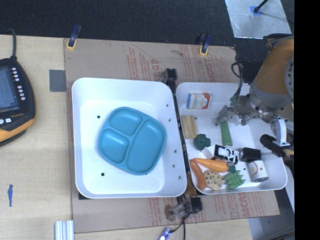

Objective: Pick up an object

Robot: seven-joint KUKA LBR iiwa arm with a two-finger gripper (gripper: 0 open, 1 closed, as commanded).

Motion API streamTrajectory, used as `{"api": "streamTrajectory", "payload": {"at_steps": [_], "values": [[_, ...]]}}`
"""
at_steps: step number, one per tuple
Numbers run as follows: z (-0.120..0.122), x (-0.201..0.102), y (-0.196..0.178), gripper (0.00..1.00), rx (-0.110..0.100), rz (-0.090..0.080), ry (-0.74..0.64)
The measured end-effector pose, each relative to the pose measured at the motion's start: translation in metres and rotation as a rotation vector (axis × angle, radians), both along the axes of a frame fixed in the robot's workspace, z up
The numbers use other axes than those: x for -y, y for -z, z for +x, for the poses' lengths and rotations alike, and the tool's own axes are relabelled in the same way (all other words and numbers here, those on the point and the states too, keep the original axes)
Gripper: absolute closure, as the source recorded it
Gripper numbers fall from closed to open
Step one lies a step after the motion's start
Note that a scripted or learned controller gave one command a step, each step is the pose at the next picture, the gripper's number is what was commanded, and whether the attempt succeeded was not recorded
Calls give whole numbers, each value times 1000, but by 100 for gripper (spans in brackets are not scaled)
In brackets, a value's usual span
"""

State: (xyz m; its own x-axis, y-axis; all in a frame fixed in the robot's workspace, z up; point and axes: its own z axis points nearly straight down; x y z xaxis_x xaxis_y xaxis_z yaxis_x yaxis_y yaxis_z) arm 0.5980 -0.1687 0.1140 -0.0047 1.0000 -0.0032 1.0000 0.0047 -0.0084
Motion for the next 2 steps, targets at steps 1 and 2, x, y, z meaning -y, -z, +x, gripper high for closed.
{"api": "streamTrajectory", "payload": {"at_steps": [1,2], "values": [[-2,-18,22,0,3,3,-1],[-24,13,22,0,3,3,1]]}}
